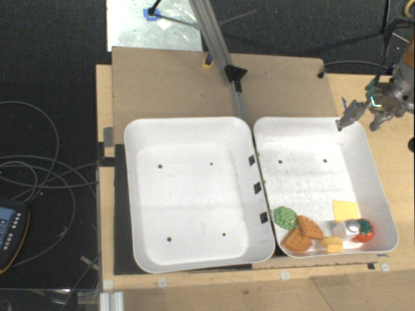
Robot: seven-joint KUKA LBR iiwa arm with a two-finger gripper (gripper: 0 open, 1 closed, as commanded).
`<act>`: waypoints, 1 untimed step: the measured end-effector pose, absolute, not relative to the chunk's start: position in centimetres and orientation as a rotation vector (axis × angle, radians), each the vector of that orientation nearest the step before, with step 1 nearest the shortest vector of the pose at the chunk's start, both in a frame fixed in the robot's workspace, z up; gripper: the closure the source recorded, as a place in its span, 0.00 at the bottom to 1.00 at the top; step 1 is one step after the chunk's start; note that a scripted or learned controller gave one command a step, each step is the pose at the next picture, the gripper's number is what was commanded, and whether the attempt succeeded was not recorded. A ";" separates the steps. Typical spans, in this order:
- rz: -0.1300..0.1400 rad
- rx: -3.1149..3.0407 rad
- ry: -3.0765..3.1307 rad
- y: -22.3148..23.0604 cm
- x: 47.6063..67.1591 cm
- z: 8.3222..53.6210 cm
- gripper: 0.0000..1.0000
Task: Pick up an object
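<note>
My gripper (362, 118) hangs over the far right rim of the right bin (305, 141), its two fingers spread apart and open with nothing between them. The objects lie in a cluster at that bin's near end, well away from the gripper: a green knobbly piece (284, 217), two orange-brown waffle-like pieces (310, 227) (297, 241), a small yellow piece (332, 244), a flat yellow square (345, 209), and a silver and red item (358, 230).
The left bin (188, 193) sits beside the right one, joined by black clips (257, 187). A grey pole (214, 31) slants in from the top to the bins' far edge. Cables and a pendant (10, 229) lie on the floor at the left.
</note>
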State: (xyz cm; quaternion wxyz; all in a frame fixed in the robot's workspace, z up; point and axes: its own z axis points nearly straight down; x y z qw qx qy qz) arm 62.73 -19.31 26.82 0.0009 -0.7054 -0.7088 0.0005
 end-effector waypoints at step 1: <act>-0.001 -2.215 -2.230 -19.3 62.8 27.0 0.00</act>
